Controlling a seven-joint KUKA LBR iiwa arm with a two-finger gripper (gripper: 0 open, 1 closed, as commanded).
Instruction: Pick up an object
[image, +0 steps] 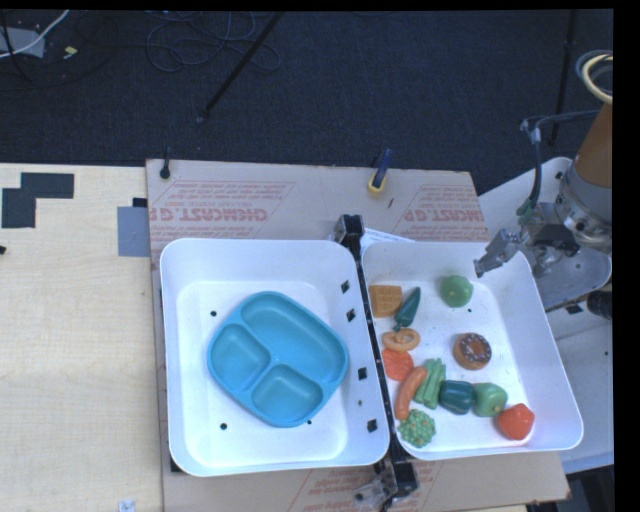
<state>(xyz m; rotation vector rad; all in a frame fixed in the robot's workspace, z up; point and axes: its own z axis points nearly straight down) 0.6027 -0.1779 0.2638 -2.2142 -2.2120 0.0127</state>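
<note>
While the round green apple (456, 290) lies in the right bin (560, 400), down-left of my fingers (515, 250), they hang over the bin's upper right rim, spread and holding nothing. Nearby lie a ringed doughnut (472, 350) and a glossy red pepper (515, 422).

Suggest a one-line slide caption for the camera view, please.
End effector poised over the right bin of toy food, near a green apple; a blue divided plate fills the left bin.

Dark blue carpet floor (420, 90) at the far side, strewn with black cables (190, 40). Pale wooden worktop (70, 360) at left, brown cardboard sheet (260, 205) laid across it. Even overhead light.
</note>
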